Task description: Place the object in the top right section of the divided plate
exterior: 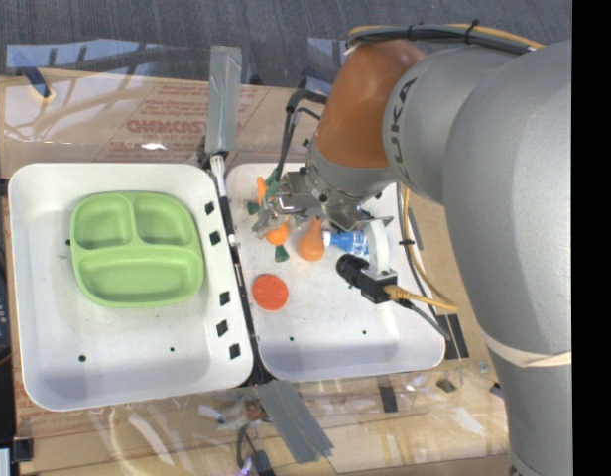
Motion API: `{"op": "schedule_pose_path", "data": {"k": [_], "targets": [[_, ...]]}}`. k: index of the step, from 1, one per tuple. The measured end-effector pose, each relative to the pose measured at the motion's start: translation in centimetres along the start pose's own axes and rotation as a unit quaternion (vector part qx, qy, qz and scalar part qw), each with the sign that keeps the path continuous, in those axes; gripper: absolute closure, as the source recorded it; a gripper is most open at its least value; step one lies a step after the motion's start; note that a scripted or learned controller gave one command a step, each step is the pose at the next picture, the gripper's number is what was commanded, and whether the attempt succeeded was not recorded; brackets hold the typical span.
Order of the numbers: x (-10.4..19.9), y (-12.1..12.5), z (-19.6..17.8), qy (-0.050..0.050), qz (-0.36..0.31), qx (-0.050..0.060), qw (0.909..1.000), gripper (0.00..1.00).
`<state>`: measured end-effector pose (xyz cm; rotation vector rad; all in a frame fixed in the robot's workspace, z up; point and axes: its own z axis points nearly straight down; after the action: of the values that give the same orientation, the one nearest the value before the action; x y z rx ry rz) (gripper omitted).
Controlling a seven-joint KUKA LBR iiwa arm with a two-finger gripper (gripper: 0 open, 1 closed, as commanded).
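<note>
A green divided plate (137,246) lies in the left bin (48,355), with two small sections at the top and one long section below. In the right bin, my gripper (283,206) hangs low over a cluster of small toy items. An orange carrot-like piece (312,242) lies just right of the gripper, a smaller orange piece (276,234) sits under it, and a small green piece (283,254) lies below. An orange-red disc (270,292) rests apart, lower in the bin. A blue item (345,240) lies to the right, partly hidden by the arm.
The right bin (325,355) has bare floor along its lower half. A raised divider with black clips (226,276) separates the two bins. A black connector with a yellow cable (370,278) hangs from the arm over the right bin.
</note>
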<state>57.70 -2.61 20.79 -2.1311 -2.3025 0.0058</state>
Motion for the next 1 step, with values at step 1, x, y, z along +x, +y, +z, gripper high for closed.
{"op": "schedule_pose_path", "data": {"k": [1], "targets": [[-0.03,0.01,-0.9,0.0,-0.002,0.002,1.0,1.0]]}}
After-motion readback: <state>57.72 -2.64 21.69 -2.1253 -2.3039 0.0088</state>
